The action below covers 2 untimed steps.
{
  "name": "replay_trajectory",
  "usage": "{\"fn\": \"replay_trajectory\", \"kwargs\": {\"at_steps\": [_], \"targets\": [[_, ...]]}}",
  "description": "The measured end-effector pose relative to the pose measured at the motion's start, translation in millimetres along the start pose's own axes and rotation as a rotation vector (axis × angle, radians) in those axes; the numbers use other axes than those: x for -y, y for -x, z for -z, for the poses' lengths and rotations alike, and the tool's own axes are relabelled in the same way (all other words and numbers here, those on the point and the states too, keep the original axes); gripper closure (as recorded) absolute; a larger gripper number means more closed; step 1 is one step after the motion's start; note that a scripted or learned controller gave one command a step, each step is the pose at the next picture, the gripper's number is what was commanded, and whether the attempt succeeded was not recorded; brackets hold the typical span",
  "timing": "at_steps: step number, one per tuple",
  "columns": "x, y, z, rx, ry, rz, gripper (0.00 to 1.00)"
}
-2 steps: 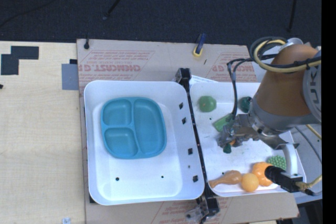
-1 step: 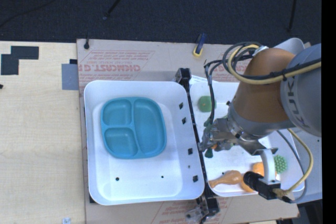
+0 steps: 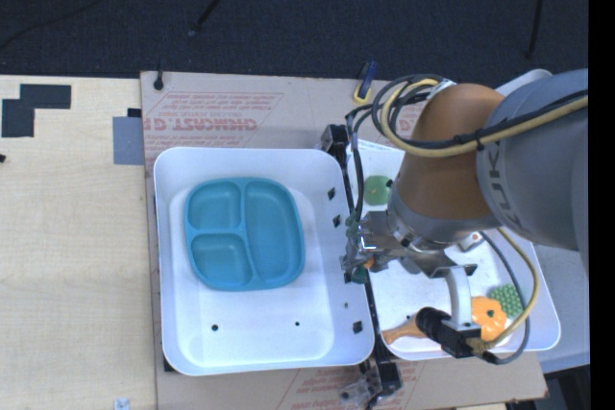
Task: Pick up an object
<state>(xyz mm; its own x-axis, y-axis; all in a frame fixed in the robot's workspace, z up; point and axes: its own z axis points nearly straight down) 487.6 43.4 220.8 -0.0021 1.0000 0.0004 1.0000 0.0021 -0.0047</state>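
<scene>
My gripper hangs low over the left edge of the right bin, close to the wall between the two bins. A small green ball lies in that bin just behind the gripper. Near the bin's front right corner sit an orange object and a green knobbly object, touching each other. A tan handle-like piece lies at the front of the bin. The arm's wide orange band and grey body cover most of the bin's middle. Nothing shows held in the gripper.
The left bin holds a blue divided plate in its back half. A cardboard sheet lies under both bins. Yellow and black cables loop off the wrist over the right bin's back.
</scene>
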Motion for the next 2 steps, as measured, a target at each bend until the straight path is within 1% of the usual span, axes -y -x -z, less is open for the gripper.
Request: {"fn": "replay_trajectory", "kwargs": {"at_steps": [1,2], "targets": [[0.3,7.3,-2.9,0.001,-0.001,-0.003,1.00],[10.0,14.6,12.2,0.000,0.001,-0.003,1.00]]}}
